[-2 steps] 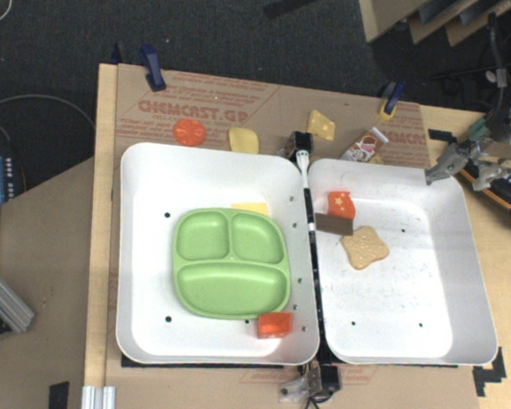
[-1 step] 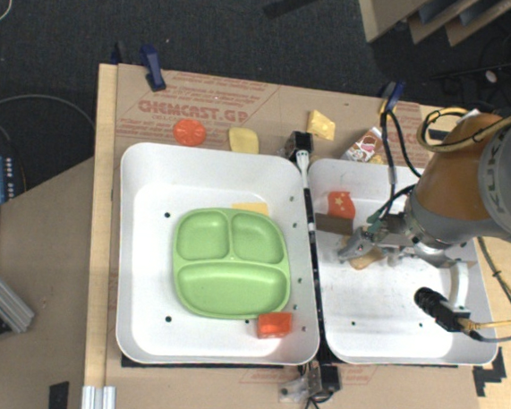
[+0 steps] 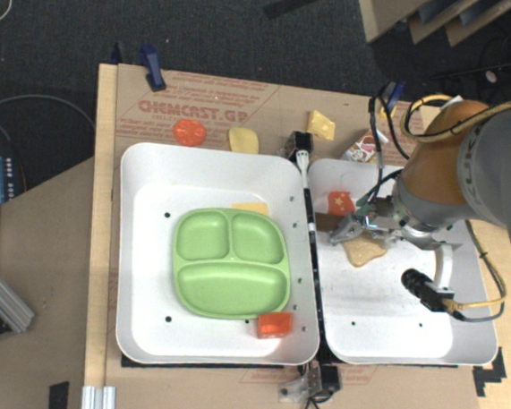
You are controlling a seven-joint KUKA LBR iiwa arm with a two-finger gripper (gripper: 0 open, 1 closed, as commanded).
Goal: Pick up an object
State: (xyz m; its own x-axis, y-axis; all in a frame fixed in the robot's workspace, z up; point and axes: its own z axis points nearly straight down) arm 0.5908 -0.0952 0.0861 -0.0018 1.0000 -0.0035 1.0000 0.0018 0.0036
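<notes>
Camera view, bench from above. Left bin (image 3: 136, 233): green divided plate (image 3: 230, 264) at centre; orange block (image 3: 274, 324) just beside the plate's near right corner; pale yellow piece (image 3: 251, 208) at the plate's far edge. Right bin (image 3: 387, 333): red block (image 3: 340, 202) near the far left corner; tan flat piece (image 3: 364, 251) close by it. Gripper (image 3: 361, 233) low over the tan piece (jaw state: cannot tell; nothing seen between them). Bench beyond the bins: orange round item (image 3: 189, 132), two yellow pieces (image 3: 243, 139) (image 3: 321, 124), blue clip (image 3: 152, 66).
</notes>
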